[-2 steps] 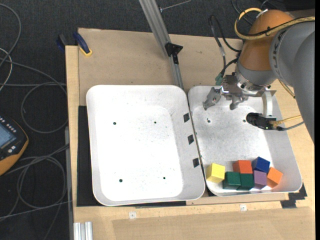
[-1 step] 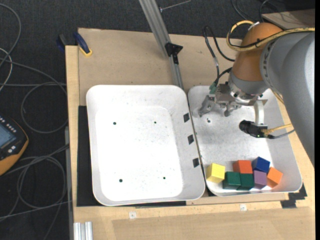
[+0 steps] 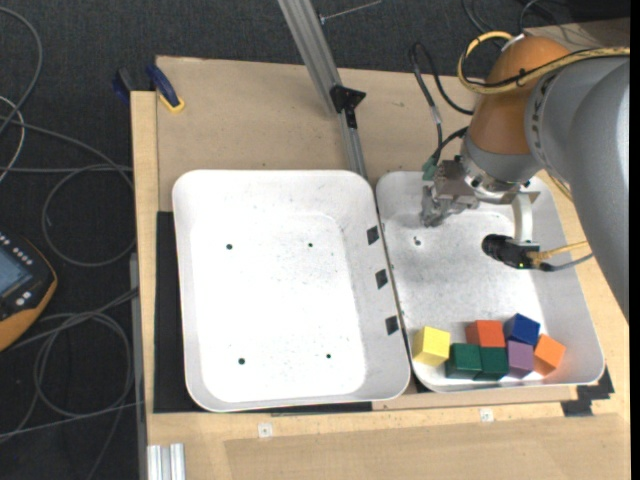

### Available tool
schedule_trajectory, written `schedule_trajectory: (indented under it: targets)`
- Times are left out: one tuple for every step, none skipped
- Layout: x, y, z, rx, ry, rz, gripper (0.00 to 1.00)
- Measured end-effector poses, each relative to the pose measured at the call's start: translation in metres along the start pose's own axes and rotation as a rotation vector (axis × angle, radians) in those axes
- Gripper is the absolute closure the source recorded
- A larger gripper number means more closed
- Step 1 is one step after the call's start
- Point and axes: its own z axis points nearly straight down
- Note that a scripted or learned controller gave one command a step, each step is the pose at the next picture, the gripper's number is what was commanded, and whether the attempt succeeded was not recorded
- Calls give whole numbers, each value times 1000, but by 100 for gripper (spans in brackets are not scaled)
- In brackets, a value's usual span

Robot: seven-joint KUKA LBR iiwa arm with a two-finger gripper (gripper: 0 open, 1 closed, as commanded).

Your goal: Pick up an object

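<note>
Several small blocks lie clustered at the near edge of the right bin (image 3: 450, 278): a yellow block (image 3: 433, 344), a green block (image 3: 476, 361), a red-orange block (image 3: 488, 333), a blue block (image 3: 522, 327), a purple block (image 3: 521, 356) and an orange block (image 3: 549, 351). My gripper (image 3: 434, 208) hangs over the far left part of the right bin, well away from the blocks, with nothing visible between its fingers. The fingers look close together.
The left bin (image 3: 200, 268) lies beside the right one, with black clips along the shared edge. A slanted metal pole (image 3: 320, 68) rises behind the bins. Cables and a handheld device lie on the floor at left.
</note>
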Motion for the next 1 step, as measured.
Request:
schedule_trajectory:
  targets:
    - [4, -7, -49, -4, -1, -1, 100]
